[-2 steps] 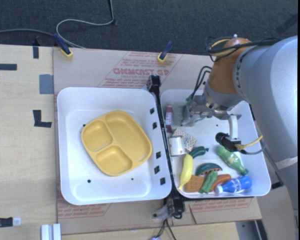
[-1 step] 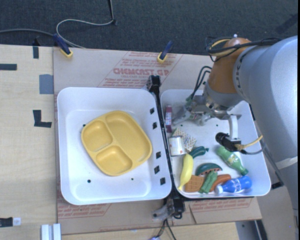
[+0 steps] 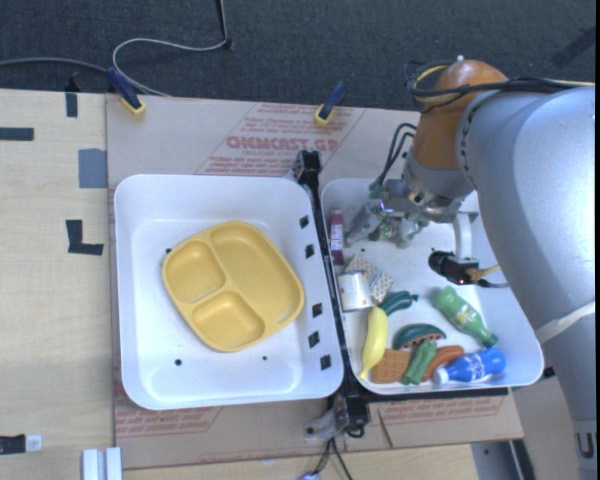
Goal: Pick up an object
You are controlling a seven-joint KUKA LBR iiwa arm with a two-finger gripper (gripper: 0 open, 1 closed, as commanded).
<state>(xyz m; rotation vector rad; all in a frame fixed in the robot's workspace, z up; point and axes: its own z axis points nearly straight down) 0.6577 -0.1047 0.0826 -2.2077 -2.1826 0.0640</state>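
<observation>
Arm point(image 3: 530, 168): reaching in from the right, hanging over the far end of the right bin point(image 3: 510, 368).
Left bin point(image 3: 140, 298): carrying just a yellow tray point(image 3: 232, 284), well apart from the work.
Toys: lying crowded at the near end, banana point(image 3: 375, 340), green bottle point(image 3: 462, 314), blue bottle point(image 3: 470, 368).
Pincer point(image 3: 385, 218): hovering above the bin's far corner; I cannot tell its state.
Advice: I'm thinking the banana, lying at the heap's edge beside the divider, is offering the cleanest target; descending straight and closing across its narrow width should help.
</observation>
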